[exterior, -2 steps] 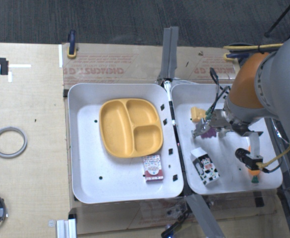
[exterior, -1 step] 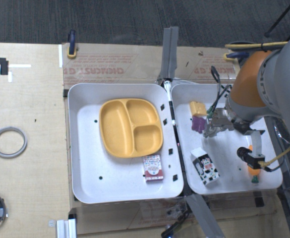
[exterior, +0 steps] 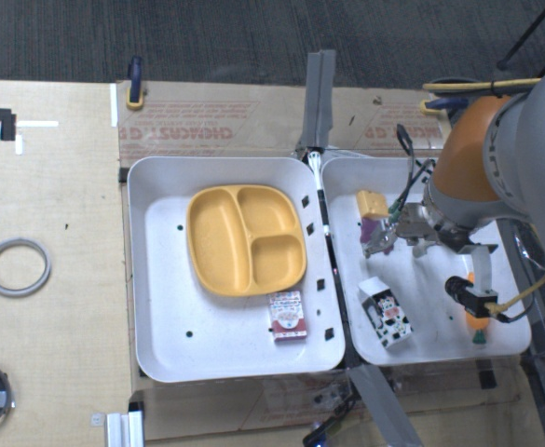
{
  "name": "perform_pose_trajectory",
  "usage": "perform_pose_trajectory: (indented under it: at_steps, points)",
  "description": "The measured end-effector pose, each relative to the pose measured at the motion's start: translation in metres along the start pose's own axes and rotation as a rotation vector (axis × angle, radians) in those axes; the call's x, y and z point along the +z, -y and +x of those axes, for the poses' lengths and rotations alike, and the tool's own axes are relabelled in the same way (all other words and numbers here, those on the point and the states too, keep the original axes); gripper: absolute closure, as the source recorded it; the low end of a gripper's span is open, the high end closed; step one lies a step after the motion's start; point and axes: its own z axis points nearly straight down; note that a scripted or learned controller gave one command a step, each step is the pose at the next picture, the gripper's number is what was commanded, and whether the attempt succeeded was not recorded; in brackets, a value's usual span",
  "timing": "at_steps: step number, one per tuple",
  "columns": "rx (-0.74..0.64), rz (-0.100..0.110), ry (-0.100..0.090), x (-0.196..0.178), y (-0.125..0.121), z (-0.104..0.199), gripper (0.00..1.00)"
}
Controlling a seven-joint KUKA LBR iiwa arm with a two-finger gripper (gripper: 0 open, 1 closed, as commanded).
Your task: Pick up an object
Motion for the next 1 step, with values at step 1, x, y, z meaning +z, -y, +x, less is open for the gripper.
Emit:
perform_pose_trajectory:
  at_steps: [1]
  points:
    - [0.2, -0.002, -0.002, 0.0078, -0.0688, 0.0059, 0.0]
